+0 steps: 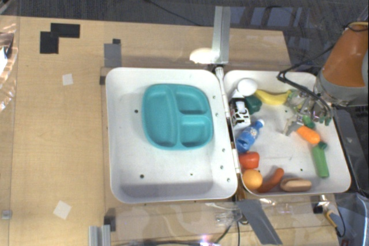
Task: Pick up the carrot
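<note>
Left bin [121, 124]: held one teal divided tray [176, 116] with three compartments, lying flat near the bin's middle; nothing seen in the compartments.
Right bin [340, 178]: crowded with small items, listed below.
Back of right bin: white round object [247, 87] near the rear left corner; yellow banana-shaped piece [273, 97] just right of it.
Left side of right bin: dark green-and-black item [248, 105], a black-and-white patterned item [240, 117], then a blue bottle [249, 135] lying tilted below them.
Front of right bin: red block [249, 159], orange round fruit [252, 178], reddish-brown sausage shape [271, 179] touching the fruit, tan bread-like roll [296, 184] just right of that.
Right side of right bin: green cylinder [320, 161] lying roughly lengthwise along the right wall.
Carrot [308, 135]: short, stubby, bright orange, with a green tip at its upper end; it lay in the right half of the right bin, just above the green cylinder.
Arm [345, 66]: reached in from the right, orange band over the rear right corner of the right bin.
Gripper [304, 118]: hung directly over the carrot's upper end, close to or touching it.
Claw state: could not tell; the fingertips blurred into the clutter.
</note>
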`<state>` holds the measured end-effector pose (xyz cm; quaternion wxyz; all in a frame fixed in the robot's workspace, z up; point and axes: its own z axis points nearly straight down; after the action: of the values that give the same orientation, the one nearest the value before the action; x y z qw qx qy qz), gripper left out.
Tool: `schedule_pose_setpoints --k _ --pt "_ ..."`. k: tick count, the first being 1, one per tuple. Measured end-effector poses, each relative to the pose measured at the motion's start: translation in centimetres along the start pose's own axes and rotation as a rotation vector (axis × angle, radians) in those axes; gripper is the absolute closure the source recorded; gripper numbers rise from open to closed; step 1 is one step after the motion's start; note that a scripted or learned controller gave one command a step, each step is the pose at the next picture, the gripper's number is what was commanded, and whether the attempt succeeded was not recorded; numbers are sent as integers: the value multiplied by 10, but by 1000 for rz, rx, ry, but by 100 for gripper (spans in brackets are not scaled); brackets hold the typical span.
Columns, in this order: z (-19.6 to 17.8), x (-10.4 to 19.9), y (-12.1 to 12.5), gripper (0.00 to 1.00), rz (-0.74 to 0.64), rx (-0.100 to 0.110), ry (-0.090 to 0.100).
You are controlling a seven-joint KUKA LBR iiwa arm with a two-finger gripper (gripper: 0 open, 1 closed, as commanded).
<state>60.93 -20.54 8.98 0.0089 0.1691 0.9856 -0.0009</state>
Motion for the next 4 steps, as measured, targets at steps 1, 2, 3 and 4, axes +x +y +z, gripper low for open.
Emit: schedule_pose_setpoints --k 1,2,3,4 --pt "-1 55 10 0 72 0 5" --pt "-14 51 12 100 65 -2 -3" --pt "-27 48 14 100 58 -2 -13" --pt "-4 112 43 100 -370 -1 -5"
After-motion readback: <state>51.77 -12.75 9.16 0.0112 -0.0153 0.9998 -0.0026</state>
